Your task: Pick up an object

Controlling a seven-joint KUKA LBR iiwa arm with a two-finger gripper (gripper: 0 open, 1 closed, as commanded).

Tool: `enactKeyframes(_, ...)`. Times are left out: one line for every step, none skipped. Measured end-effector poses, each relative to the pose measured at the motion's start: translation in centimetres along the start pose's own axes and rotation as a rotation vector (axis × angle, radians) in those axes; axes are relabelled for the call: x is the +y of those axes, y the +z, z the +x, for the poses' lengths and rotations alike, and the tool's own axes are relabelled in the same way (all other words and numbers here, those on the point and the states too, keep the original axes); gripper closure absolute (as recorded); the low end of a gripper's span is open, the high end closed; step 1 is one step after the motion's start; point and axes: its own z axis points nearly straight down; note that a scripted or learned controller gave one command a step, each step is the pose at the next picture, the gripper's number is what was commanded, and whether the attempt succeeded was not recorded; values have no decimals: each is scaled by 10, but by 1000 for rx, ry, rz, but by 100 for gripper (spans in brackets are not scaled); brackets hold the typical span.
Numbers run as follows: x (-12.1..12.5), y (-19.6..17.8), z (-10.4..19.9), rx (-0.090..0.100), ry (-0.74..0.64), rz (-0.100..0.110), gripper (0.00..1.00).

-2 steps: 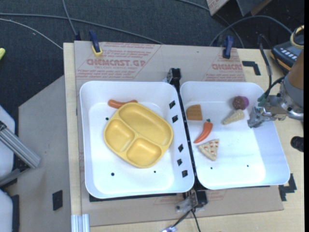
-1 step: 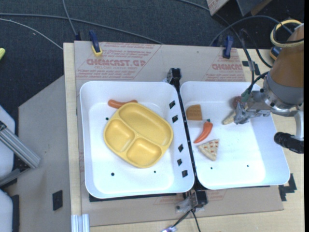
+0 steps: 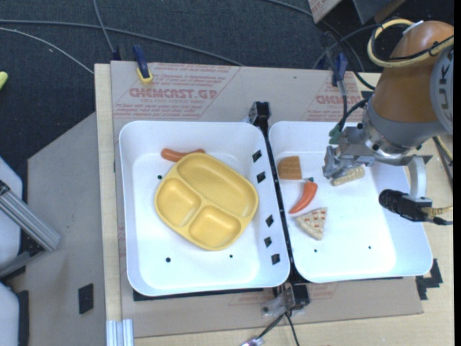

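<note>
Hand hovers near right bin's back edge.

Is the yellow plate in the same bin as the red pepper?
No, the yellow plate lies in the left bin, while the red pepper lies in the right bin.

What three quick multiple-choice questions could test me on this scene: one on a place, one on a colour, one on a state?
1. Where is the tray?
A. Left bin
B. Right bin
C. Floor

2. What colour is the pepper?
A. Green
B. Red-orange
C. Blue

3. How does the pizza slice lie?
A. On the tray
B. Flat in the right bin
C. Propped against the bin's wall

Answers: 1 A, it lies within the left bin; 2 B, plainly red-orange; 3 B, it lies on the right bin floor.
</note>
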Motion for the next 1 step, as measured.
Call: enactKeyframes(10,-2,64,1,-2,1,100)
